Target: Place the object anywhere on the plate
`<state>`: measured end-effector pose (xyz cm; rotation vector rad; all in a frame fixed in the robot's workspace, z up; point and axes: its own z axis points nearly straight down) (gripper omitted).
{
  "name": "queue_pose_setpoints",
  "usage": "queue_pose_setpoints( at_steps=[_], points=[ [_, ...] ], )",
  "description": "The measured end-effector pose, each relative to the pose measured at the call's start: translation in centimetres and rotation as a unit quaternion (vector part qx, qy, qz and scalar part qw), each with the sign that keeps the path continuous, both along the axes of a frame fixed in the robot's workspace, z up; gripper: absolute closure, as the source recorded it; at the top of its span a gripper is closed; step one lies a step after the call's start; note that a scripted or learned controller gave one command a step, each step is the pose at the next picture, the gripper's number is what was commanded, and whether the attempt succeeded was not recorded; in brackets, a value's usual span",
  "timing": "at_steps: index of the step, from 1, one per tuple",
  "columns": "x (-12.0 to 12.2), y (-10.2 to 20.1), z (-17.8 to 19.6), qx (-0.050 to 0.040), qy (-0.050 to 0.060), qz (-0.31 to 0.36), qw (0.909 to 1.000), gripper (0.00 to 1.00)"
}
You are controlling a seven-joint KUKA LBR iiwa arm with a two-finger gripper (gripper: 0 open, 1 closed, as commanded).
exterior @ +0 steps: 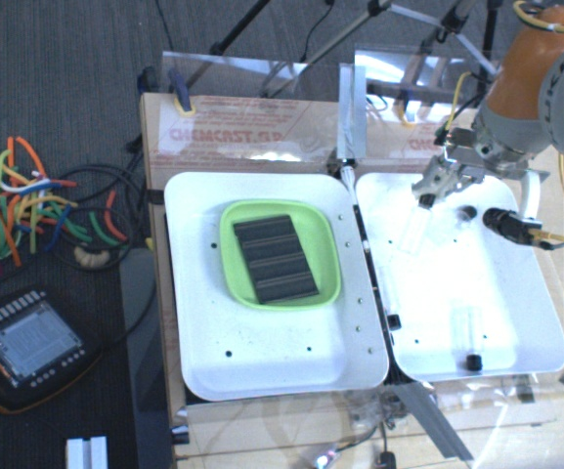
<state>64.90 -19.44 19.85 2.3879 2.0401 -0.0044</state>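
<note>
On the desk's left bin [198, 350], you see the dark slatted object [276, 258] already lying on the green plate [231, 262], well left of the pincer [438, 186], whose state you cannot tell.

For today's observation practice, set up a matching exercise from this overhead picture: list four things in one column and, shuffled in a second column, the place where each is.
Things
1. green plate
2. dark ridged block
3. gripper
4. bundle of coloured cables

Places
A. on the floor, left of the bench
B. above the far part of the right bin
C. in the left bin
D. lying on the plate

Pairs: 1-C, 2-D, 3-B, 4-A
</note>
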Motion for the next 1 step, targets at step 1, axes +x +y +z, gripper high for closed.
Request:
queue_pose_setpoints(
  at_steps=[1],
  points=[
    [0.01, 0.0, 0.01, 0.0, 0.0, 0.0, 1.0, 0.0]
  ],
)
